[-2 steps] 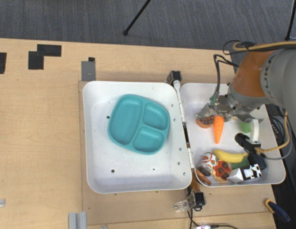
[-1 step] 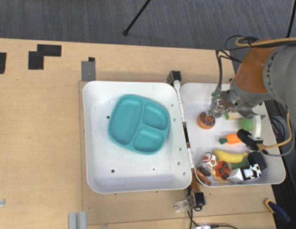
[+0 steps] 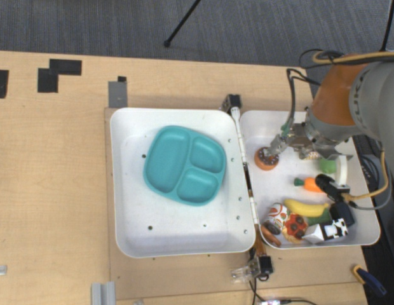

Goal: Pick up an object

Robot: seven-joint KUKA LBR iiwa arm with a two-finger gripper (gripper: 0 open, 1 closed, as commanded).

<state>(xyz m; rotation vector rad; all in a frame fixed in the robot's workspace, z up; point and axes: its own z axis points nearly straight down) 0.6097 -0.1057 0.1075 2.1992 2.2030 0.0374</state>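
The robot's arm (image 3: 373, 91) is a thick, rounded cylinder in smooth light grey, glossy enough to catch pale highlights along its curve. A broad burnt-orange band (image 3: 333, 97) wraps it just above the wrist. Below the band sits a darker grey metal wrist block (image 3: 321, 138) with angular edges and small fittings. Thin black cables (image 3: 292, 94) loop out from the wrist area, and a yellowish cable (image 3: 349, 57) runs along the top of the grey casing.
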